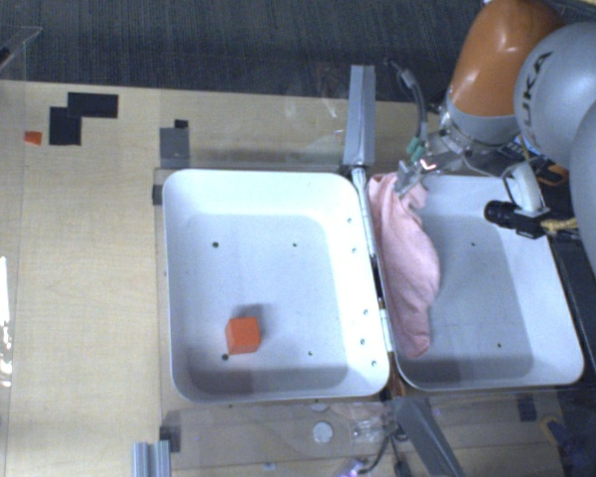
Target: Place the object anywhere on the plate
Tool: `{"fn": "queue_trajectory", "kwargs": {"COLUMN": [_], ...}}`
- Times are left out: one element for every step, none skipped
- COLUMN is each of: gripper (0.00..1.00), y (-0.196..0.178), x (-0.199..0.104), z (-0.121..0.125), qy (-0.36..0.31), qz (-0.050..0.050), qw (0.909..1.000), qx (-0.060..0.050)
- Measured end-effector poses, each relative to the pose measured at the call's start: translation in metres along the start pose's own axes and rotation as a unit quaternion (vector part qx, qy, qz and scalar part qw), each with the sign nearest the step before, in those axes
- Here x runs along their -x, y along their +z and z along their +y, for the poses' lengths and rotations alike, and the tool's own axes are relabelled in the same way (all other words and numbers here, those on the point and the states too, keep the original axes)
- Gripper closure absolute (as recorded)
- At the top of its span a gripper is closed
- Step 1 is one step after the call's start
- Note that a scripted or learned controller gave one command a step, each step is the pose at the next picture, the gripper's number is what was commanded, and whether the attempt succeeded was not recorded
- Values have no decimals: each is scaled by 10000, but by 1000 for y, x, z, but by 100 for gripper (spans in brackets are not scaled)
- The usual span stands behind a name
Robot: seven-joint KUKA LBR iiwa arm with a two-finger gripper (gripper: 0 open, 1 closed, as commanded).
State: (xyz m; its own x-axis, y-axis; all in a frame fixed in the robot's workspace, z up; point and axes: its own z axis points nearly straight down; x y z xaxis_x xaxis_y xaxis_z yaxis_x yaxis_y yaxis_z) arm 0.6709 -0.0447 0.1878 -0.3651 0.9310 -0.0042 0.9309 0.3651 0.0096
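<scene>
A pink cloth [409, 266] stretches in a long fold down the left side of the right bin [497, 296], and its left edge overlaps the rim between the two bins. My gripper [413, 177] is at the cloth's top end, near the bin's back left corner. It is shut on the pink cloth's upper corner, and the rest trails down toward the front. A small orange cube [243, 335] lies on the floor of the left bin [268, 217], toward its front left.
A grey metal post [358, 117] stands behind the gap between the bins. Black cables and a connector [517, 217] hang from the arm over the right bin's back. Black marks [79, 115] and a small orange tag [33, 138] lie on the bench at far left.
</scene>
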Motion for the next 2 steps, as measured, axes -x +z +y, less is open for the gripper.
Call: {"fn": "queue_trajectory", "kwargs": {"gripper": [100, 100], "y": [-40, -31], "x": [0, -53], "z": [3, -2], "qy": [-33, -2040], "qz": [-4, 12], "qw": [10000, 9790], "qx": [8, -9]}}
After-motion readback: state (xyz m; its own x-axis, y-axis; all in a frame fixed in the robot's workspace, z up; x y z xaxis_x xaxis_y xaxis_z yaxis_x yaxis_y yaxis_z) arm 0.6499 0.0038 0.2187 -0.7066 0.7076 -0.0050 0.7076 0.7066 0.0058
